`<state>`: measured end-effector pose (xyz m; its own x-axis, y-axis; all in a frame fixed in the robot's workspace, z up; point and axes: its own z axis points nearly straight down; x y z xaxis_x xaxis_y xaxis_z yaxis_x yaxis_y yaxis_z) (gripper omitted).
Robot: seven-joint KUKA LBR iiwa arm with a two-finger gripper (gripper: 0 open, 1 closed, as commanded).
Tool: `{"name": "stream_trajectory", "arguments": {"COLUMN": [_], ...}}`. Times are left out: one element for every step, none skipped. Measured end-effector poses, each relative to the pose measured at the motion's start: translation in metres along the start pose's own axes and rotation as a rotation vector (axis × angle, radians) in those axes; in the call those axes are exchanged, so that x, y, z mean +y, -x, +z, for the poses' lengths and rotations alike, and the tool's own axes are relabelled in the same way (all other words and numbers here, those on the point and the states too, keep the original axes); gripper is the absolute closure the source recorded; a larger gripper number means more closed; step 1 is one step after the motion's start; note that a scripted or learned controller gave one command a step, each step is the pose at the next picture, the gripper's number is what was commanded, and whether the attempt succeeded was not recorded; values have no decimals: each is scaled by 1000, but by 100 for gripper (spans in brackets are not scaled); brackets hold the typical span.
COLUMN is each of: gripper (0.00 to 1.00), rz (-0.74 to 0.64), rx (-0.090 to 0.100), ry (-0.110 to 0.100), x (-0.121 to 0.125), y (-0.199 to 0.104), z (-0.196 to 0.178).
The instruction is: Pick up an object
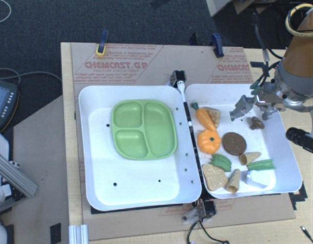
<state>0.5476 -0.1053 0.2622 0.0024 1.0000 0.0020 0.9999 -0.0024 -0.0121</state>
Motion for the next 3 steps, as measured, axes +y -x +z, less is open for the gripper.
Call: {"name": "stream_trajectory", "arguments": {"gripper": [0,0,0], "rz": [-2,-1,-1], "rx": [-1,0,0], "ry": [10,5,3], "x": [2,-1,-9], "y": [0,6,12], "z": [-5,40,99]}}
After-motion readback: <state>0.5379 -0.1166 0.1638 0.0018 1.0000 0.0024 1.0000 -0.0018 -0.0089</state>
